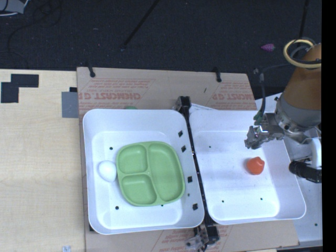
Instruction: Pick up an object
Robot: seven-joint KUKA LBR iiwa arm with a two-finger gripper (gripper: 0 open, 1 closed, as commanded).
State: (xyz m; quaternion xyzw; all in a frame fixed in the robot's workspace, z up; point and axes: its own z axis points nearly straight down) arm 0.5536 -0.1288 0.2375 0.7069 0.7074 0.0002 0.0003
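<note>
Task object: small orange-red ball (255,165), lying loose on the floor of the right bin (236,203), toward its right side.
Pincer: pincer (255,138) hangs over the right bin, just above and slightly left of the ball in this view; how far its jaws stand apart I cannot tell, and nothing shows between them.
Risk, roll: the ball looks round and smooth; an off-centre touch would likely send it rolling across the bin floor.
Risk, offset: the pincer seems not quite centred on the ball, so a straight descent might close beside it.
Risk, wall: the right bin wall is near and could crowd the arm.
Other items: green divided tray (150,172) and white egg-shaped object (107,170), touching, in the left bin (136,121).
Obstruction: none around the ball.
Support: worktop (37,156), cardboard sheet (157,91) under the bins.
</note>
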